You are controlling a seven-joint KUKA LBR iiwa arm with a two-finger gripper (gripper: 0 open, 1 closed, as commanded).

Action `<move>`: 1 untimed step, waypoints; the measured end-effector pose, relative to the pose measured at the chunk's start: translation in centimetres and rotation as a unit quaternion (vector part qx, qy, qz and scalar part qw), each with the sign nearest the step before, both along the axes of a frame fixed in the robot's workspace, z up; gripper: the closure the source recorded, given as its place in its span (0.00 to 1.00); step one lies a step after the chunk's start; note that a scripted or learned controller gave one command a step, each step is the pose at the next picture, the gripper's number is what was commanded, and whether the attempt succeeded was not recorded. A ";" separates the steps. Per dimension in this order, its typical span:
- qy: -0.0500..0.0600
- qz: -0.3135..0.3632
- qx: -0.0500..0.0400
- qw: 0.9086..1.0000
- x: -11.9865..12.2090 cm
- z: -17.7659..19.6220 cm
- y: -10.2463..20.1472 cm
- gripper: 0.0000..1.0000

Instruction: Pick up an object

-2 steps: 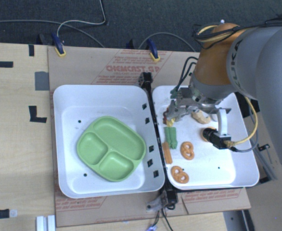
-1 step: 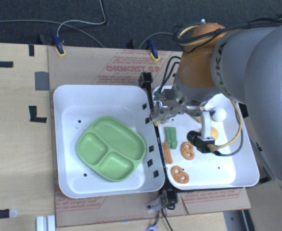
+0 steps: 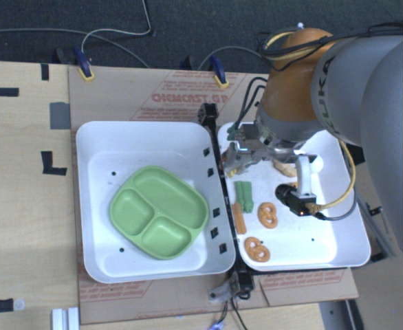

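Overhead, the arm (image 3: 325,81) reached in from the right and covered the upper part of the right bin (image 3: 346,249). Its orange band (image 3: 294,74) and grey wrist hid most of the gripper (image 3: 246,158); only dark metal parts showed low over the bin's upper left corner, close to the divider between the bins. Whether the gripper was spread or pressed together could not be told, and nothing could be seen pinched in it.

Objects in the right bin, all loose on the floor:
- green block (image 3: 244,196), lying lengthwise just below the gripper;
- orange stick (image 3: 238,218), just beside the green block's lower end, near the left wall;
- pretzel (image 3: 267,215), right of the green block;
- second pretzel (image 3: 256,249), nearer the front wall;
- pale object (image 3: 284,166), partly hidden under the wrist, shape not readable.

A white-and-black fitting (image 3: 303,188) with a yellow cable (image 3: 342,191) hung off the wrist over the bin's middle.

Left bin (image 3: 91,205) held a green divided plate (image 3: 159,212), lying flat, tilted askew to the walls. Both bins sat on cardboard (image 3: 153,95) held by blue clamps (image 3: 84,66) at the far edge.
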State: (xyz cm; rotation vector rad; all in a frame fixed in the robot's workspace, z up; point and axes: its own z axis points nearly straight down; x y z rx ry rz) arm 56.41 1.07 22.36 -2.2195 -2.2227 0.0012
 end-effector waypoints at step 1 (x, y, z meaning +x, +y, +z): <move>0.001 -0.001 -0.001 1.000 1.2 -1.3 -1.4 1.00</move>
